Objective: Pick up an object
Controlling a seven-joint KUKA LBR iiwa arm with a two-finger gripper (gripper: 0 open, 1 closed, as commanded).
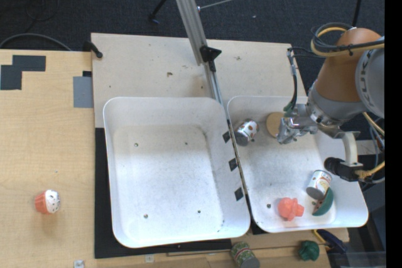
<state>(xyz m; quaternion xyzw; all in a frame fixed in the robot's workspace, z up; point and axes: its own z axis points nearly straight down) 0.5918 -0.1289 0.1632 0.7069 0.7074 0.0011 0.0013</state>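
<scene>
— Where's the tool sitting?

— Low in the right bin, near its back wall. Whether it's clenched or released, I cannot tell; it's a dark metal clump from this angle, and nothing shows gripped in it.

— What's around it?

— Just behind it, a round tan disc, partly covered by the tool. To its left, by the divider, a small silver and white object. Toward the front of that bin, well apart from the tool: a small can with a white label, tilted, touching a dark green curved piece, and a pink-orange lump beside those.

— Anything crowding the arm?

— A cable loops over its orange band, and a slanted aluminium rail runs down to the seam between the bins.

— And the other bin?

— The left bin is white and speckled with dark specks. Both rest on a pale board on the worktop, which is light wood with grey and black patches. A red and white toy lies out there on the left. The floor behind is dark carpet.

— Anything unclear?

— Two things at the front edge, a cylinder and a green lump, are cut off and hard to identify.
</scene>
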